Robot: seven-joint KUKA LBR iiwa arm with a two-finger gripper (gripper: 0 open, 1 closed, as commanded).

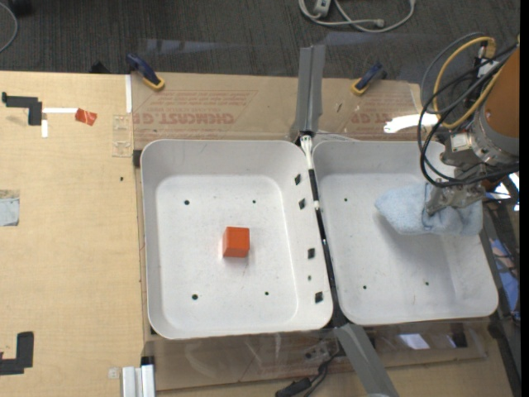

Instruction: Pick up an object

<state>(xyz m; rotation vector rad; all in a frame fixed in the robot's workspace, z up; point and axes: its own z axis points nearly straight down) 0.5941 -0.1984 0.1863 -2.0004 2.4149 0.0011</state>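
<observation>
A crumpled light-blue cloth (pixel 402 210) lies in the right bin (pixel 397 292), toward its far right part. My gripper (pixel 436 211) reaches down from the right and sits on the cloth's middle, touching or pressed into it. The cloth's right part is partly hidden behind the gripper and the wrist. An orange-red cube (pixel 236 242) rests alone near the middle of the left bin (pixel 178 296), far from the gripper.
The two bins meet at a raised central divider (pixel 316 222). Black and yellow cables (pixel 442 98) loop above the wrist over the right bin's far corner. Cardboard (pixel 215 110) lies behind the bins, and a wooden bench top (pixel 66 246) stretches to the left.
</observation>
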